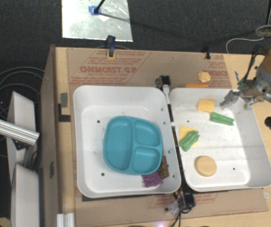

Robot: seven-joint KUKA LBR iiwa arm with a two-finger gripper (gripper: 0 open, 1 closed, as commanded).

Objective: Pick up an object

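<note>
My gripper [237, 101] hangs over the far right part of the right bin [254, 141], open, with nothing between its fingers. Just left of it and below lie a yellow block [206, 105] and a green stick [221, 119]. Nearer the bin's left wall sit a yellow wedge [185, 130] and a ridged green piece [189, 140] touching it. A round tan disc [205, 165] rests near the front. An orange stick [197, 85] lies along the far rim.
The left bin [90, 126] holds a teal divided plate [133, 144], with a purple piece [150, 178] and a brown piece [164, 168] at its front right. A pale yellow lump [204, 76] sits on the cardboard behind the right bin.
</note>
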